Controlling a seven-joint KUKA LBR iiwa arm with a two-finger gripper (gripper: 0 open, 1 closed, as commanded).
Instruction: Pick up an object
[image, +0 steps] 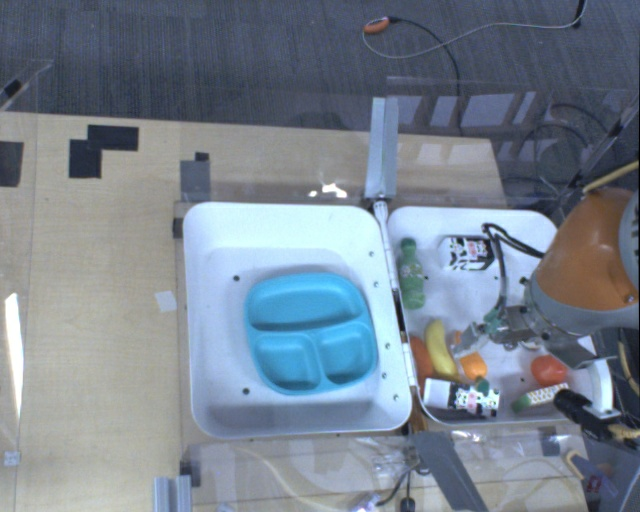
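Arm (590, 265) reaching in from right, hanging over right bin (520, 222). Gripper (497, 328) hovering above banana (437, 347) and carrot (470, 364); grip state: cannot tell. Green bottle (409, 272) lying along bin's left wall. Small carton (465, 398) sitting near front edge. Left bin (215, 300) holding blue tray (305, 332).

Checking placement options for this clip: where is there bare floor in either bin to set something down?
Left bin: a bare white margin rings the blue tray, widest along its left. Right bin: bare between the green bottle and carton; crowded near the banana and claw.
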